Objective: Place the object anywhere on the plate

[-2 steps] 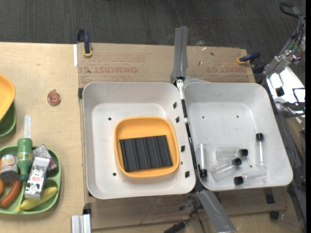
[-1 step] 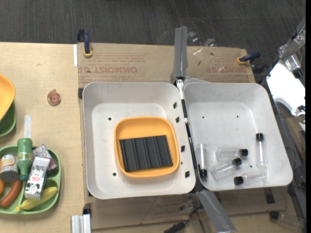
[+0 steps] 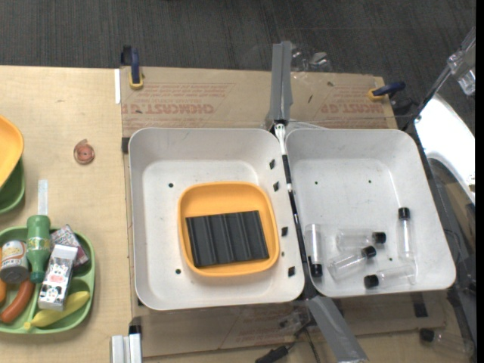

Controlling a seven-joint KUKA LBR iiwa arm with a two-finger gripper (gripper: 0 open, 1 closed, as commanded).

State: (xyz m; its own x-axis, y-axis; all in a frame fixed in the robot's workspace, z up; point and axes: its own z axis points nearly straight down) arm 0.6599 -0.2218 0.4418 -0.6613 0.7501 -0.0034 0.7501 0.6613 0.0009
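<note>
An orange plate (image 3: 226, 193) with rounded corners lies in the middle of the left white bin (image 3: 151, 165). A dark grey ridged slab (image 3: 227, 238) covers most of the plate's surface. Several clear vials with black caps lie in the near part of the right white bin (image 3: 355, 157). One vial (image 3: 311, 246) rests along the bin's left wall, another vial (image 3: 405, 233) lies near the right wall, and a further vial (image 3: 350, 263) lies between them with others beside it.
On the wooden table to the left stand a green tray of toy food (image 3: 45, 286), a yellow bowl (image 3: 7, 153) and a small pink disc (image 3: 84, 152). Clamps (image 3: 133, 72) hold the cardboard behind the bins. White and grey hardware (image 3: 448, 138) sits at the right edge.
</note>
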